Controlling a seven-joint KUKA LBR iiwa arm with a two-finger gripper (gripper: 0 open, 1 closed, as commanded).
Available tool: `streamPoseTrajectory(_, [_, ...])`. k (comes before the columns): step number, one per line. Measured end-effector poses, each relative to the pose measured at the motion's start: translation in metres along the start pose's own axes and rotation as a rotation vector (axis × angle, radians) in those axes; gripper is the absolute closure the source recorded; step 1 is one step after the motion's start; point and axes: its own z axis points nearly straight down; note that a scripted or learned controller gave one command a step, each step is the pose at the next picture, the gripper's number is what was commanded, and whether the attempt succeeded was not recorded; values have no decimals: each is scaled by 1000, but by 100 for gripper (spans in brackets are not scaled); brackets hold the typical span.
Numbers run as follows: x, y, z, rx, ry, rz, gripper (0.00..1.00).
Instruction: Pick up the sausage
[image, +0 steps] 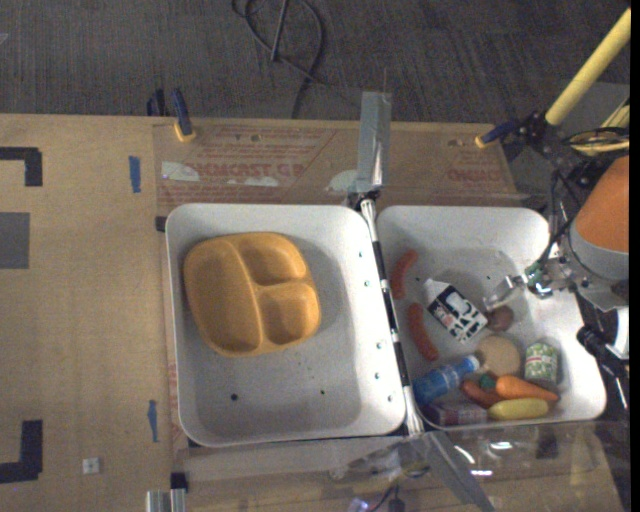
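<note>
Two reddish sausages lie in the right bin (470, 222) near its left wall. One sausage (403, 272) is toward the back, and the other sausage (422, 332) is closer to the front. The gripper (516, 287) reaches in from the right, over the middle right of this bin. It hangs beside a black-and-white carton (457, 312) and just above a small brown piece (500, 318). The gripper is well to the right of both sausages and touches neither. Nothing is visibly held in it.
The front of the right bin holds a blue bottle (445, 380), a round beige item (499, 355), a green can (541, 362), a carrot (525, 387) and a yellow piece (518, 408). A yellow divided plate (252, 292) sits in the left bin (290, 400).
</note>
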Motion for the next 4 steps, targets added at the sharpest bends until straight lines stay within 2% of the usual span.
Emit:
streamPoseTrajectory(1, [4, -21, -1, -3, -1, 21, 0])
streamPoseTrajectory(2, [8, 7, -1, -4, 2, 421, 0])
streamPoseTrajectory(3, [21, -59, -4, -7, -4, 652, 0])
streamPoseTrajectory(4, [19, -5, 16, 44, 17, 816, 0])
